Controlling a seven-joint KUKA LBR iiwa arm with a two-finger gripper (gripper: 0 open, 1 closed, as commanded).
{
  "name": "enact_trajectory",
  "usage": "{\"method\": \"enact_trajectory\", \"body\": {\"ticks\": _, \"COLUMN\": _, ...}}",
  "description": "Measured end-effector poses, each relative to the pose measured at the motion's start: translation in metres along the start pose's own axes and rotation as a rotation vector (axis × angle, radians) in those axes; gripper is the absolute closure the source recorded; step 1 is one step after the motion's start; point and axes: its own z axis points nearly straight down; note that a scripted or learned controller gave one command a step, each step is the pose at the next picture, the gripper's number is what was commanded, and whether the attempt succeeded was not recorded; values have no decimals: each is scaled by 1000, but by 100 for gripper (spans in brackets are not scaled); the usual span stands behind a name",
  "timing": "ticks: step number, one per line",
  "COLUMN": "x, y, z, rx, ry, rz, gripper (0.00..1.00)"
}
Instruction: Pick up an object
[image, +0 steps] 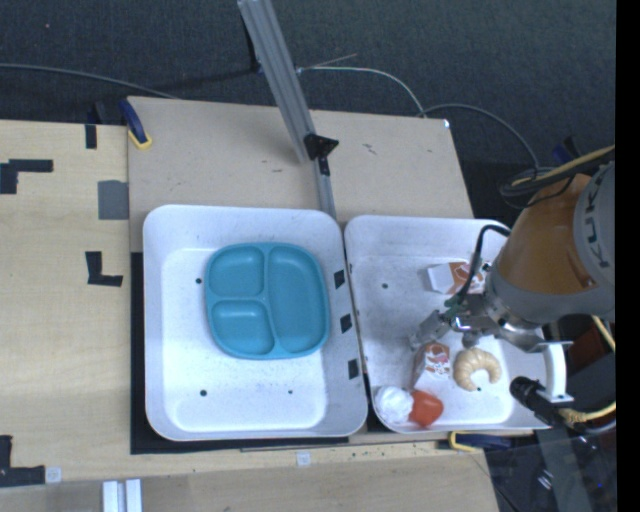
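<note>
The grey arm with its orange band reaches into the right-hand shallow white bin (400, 240), and its hand (447, 325) hangs low near the bin's middle. Whether the hand is apart or together I cannot tell; the wrist hides too much of it, and nothing shows clamped in it.

Taking the hand as the landmark, the candidate things lie close around it. A small brown-and-white packet (434, 359) lies just below it, nearly touching. A tan curved croissant-shaped toy (477, 368) sits below and to the right. A white crumpled lump (393, 402) and a red rounded piece (427, 408) rest further below, touching each other against the bin's near rim. A small white-and-orange item (447, 276) lies above the hand.

The packet looks like the nearest target. To take it well, the hand should centre over it, descend straight, and close across its narrow width, keeping clear of the croissant toy so that it is not nudged aside.

The left-hand white bin (170, 400), well apart from the hand, holds a teal divided plastic plate (267, 300).
</note>
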Motion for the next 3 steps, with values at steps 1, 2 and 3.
{"method": "enact_trajectory", "body": {"ticks": 1, "x": 1, "y": 1, "z": -12, "rx": -3, "ry": 0, "rz": -2, "gripper": 100}}
{"method": "enact_trajectory", "body": {"ticks": 2, "x": -4, "y": 5, "z": -73, "rx": -12, "ry": -3, "rz": -1, "gripper": 100}}
{"method": "enact_trajectory", "body": {"ticks": 3, "x": -4, "y": 5, "z": -47, "rx": -2, "ry": -1, "rz": 0, "gripper": 100}}
